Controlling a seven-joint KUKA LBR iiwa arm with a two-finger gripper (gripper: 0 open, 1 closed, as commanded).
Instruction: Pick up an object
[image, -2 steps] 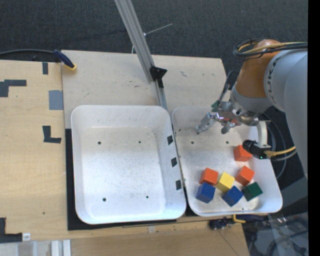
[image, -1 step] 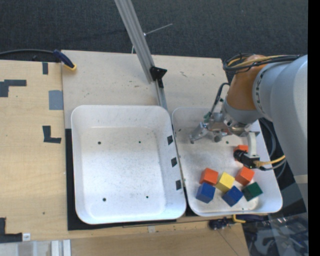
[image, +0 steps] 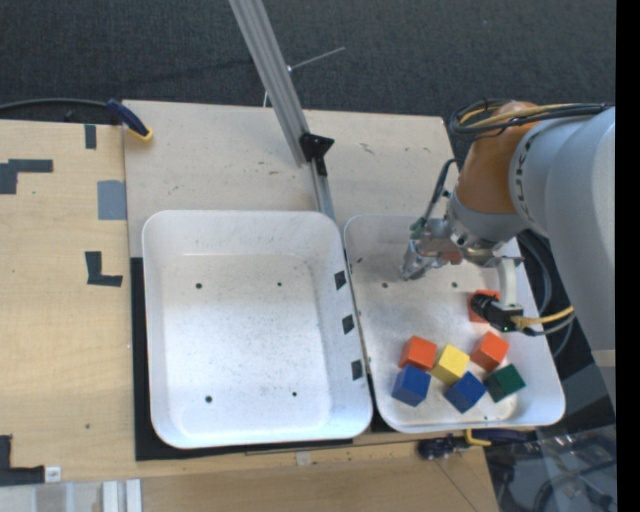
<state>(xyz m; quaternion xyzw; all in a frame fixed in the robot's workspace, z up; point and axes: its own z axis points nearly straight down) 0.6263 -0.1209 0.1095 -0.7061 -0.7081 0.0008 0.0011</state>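
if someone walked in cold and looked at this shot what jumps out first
The cluster of coloured blocks at the near end of the right bin draws the eye first: orange, yellow, blue and green cubes bunched together. Next is the big grey arm with its orange band reaching in from the right, its gripper over the bin's far end, away from the blocks. The left bin sits beside it.

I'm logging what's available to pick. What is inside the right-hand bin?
In the right bin: a cluster of cubes, with two orange, one yellow, two blue, one green. The gripper hangs over the far end. The arm covers that corner.
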